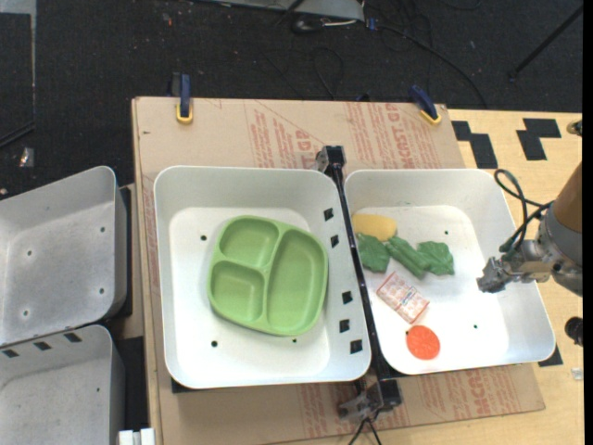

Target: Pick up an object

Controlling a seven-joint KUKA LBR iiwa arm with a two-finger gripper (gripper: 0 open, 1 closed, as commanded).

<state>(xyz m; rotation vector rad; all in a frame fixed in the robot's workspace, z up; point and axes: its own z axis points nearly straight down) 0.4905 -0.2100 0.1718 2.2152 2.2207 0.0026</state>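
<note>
— Where is the hand (491, 279) right now?
— At the right of the frame, over the right-hand edge of the right bin (482, 193), low on the end of the grey arm (565, 239). Nothing sits between its tips; whether they are spread or pressed together I cannot tell, it's too small and dark.
— And the things to pick?
— All in the right bin, left of the hand and apart from it. A yellow piece (374, 224) lies near the top, touching a green toy (406, 255) that stretches across the middle. Below that is a small pink-and-white packet (401, 297), and lower still an orange disc (423, 342).
— The left bin (185, 202)?
— It holds a green divided plate (269, 274), lying flat at its centre. Both bins rest on a brown worktop (241, 133)
</note>
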